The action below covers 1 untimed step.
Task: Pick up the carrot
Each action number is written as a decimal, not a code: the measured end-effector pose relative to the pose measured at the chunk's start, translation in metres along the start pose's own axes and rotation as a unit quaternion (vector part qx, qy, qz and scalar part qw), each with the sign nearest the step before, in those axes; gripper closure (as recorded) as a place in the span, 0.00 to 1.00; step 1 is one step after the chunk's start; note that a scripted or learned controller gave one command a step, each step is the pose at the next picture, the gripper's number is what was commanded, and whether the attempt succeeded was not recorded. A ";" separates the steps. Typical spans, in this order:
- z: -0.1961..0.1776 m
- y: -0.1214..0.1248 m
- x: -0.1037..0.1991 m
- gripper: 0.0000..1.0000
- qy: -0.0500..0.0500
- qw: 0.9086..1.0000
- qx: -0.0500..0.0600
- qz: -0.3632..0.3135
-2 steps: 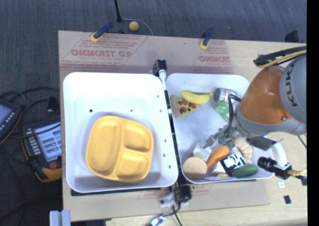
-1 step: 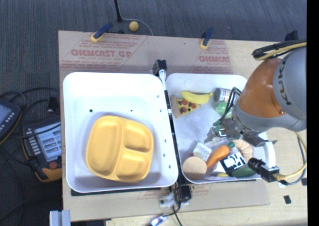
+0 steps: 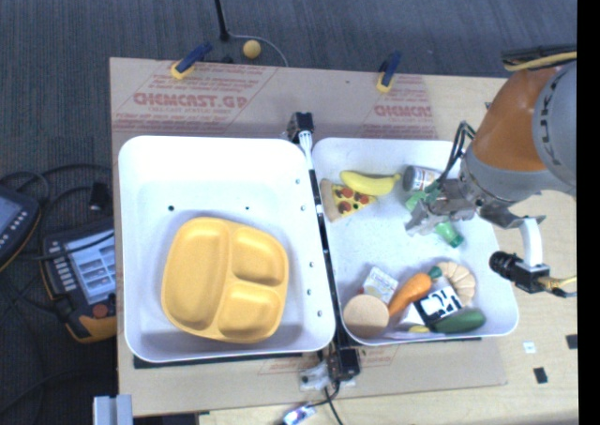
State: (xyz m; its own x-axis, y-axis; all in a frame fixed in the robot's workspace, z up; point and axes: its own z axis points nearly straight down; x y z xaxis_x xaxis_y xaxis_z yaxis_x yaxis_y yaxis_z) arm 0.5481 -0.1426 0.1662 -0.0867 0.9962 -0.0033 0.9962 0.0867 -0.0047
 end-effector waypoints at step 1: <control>0.001 -0.001 0.001 0.00 0.001 1.000 0.002 0.001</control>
State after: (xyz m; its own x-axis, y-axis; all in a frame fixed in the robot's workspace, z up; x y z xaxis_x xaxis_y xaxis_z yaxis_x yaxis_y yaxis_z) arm 0.5469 -0.1419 0.1648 -0.0855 0.9963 -0.0013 0.9963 0.0855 -0.0086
